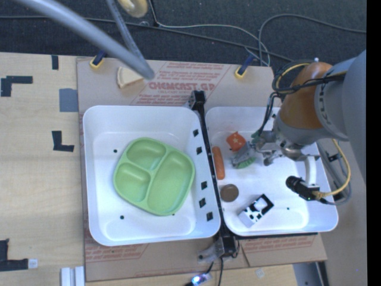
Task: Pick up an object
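Camera view, nearest first: a black-and-white box [256, 210] and a brown disc [229, 192] lie in the right bin [321, 222]. Beyond them the gripper [255, 151] sits low over a green-grey object [243, 158], beside an orange stick [219, 162] and a red piece [236, 140]. I cannot tell its finger state. Best to descend squarely, close fully, then lift straight. Farther back, the cardboard [178, 79] reads "CHEMCAST GP".

cam: single fixed overhead, looked down at a slant | framed both white bins, left bin [95, 177] and right bin [324, 219], mid-distance | arm [333, 100] entered from frame right
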`<state>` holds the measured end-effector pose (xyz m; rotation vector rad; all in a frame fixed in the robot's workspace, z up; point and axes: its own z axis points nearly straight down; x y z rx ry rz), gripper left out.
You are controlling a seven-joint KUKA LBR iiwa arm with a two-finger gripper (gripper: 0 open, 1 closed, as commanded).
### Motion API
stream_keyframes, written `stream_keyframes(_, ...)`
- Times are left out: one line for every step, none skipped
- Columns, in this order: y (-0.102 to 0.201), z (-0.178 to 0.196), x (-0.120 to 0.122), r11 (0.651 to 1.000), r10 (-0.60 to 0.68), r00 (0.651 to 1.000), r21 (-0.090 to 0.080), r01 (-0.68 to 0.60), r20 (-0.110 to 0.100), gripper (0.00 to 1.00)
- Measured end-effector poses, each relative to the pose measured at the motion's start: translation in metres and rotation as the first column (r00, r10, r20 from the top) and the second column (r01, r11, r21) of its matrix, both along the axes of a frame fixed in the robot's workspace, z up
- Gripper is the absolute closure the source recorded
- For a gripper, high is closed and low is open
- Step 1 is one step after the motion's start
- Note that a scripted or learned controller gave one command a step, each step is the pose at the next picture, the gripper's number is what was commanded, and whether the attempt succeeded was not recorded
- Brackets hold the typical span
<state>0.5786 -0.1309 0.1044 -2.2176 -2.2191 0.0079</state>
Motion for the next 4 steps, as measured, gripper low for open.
stream_keyframes(0.001, 0.013, 0.001, 1.0, 0.002, 1.0, 0.001, -0.002, 0.003, 1.0)
stream_keyframes(-0.007, 0.065, -0.004, 1.0, 0.0, 1.0, -0.001, 0.0, 0.01, 1.0)
stream_keyframes(-0.01, 0.115, -0.013, 1.0, 0.0, 1.0, -0.001, 0.0, 0.011, 1.0)
stream_keyframes(-0.009, 0.139, -0.012, 1.0, 0.001, 1.0, 0.0, -0.001, 0.009, 1.0)
